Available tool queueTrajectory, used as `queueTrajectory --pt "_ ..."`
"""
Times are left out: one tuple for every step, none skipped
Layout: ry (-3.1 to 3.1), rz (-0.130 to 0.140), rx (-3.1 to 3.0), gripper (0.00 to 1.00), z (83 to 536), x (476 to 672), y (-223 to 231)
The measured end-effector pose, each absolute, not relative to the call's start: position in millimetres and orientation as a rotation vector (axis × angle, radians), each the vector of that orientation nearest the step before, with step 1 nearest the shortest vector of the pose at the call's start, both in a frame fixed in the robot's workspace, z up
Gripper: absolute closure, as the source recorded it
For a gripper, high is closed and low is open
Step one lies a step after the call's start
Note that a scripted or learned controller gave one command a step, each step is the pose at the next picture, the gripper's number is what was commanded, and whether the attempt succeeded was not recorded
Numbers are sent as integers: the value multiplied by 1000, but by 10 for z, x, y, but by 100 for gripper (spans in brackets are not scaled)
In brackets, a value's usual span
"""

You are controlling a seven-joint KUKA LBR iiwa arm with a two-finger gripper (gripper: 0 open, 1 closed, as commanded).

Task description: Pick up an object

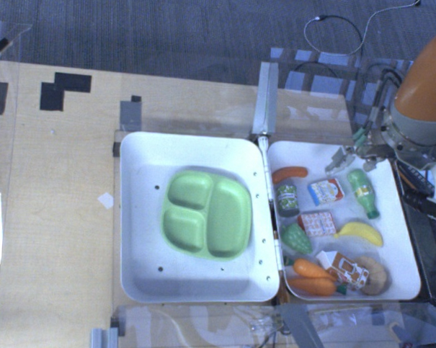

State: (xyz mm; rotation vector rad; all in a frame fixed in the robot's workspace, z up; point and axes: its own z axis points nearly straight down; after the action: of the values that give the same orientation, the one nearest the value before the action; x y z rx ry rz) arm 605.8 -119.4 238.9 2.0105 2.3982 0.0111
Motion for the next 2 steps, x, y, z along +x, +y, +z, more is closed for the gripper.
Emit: queueTrajectory --pt "2314 3 2120 0 1450 5937 -1521" --pt "2377 22 2029 0 968 6068 -1673"
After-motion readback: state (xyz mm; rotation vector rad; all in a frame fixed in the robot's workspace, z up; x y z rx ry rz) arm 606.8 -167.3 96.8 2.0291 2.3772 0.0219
